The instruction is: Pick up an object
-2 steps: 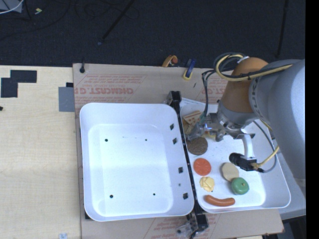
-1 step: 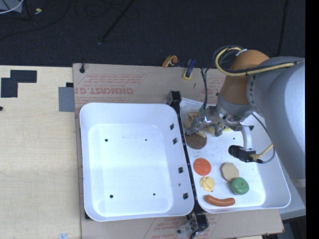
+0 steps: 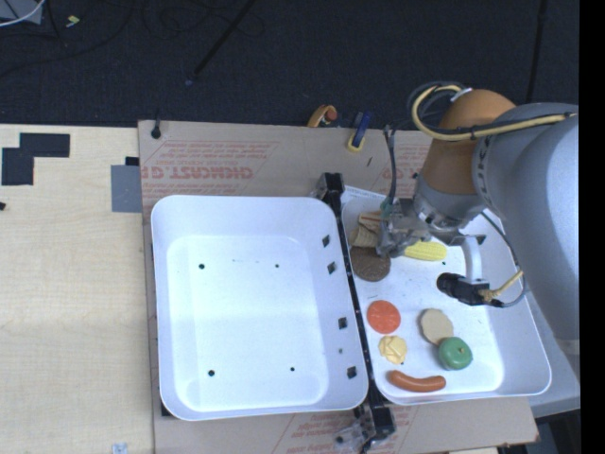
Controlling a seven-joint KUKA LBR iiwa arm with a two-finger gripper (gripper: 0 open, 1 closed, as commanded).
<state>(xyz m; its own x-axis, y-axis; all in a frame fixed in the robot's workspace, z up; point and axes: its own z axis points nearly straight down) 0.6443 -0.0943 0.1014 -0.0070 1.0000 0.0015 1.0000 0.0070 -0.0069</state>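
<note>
— Pincer (image 3: 390,238) first: where was it?

— Low over the far left corner of the right bin (image 3: 506,334). The arm (image 3: 529,173) reached in from the right. I couldn't tell whether it was clenched or released, or whether it grasped anything.

— What lay nearest to it?

— Three things. Bread (image 3: 367,227) sat just to its left, by the bin's left wall. A brown disc (image 3: 371,267) lay just in front of the bread, nearer the camera. Corn (image 3: 427,251) lay just to the pincer's right. I couldn't tell whether it touched any of them.

— And the other objects?

— They were all in the same bin, further forward and well apart from the pincer. A red disc (image 3: 384,317) lay left of centre, with a small yellow piece (image 3: 392,349) just in front of it. A tan oval (image 3: 436,324) sat to the red disc's right, and a green ball (image 3: 455,353) was just beside the oval on its front side. A sausage (image 3: 417,381) lay along the front wall.

— How did the bins sit?

— The left bin (image 3: 246,310) stood right beside the right one. Both were on a cardboard sheet (image 3: 236,164) on the desk (image 3: 66,301).
</note>
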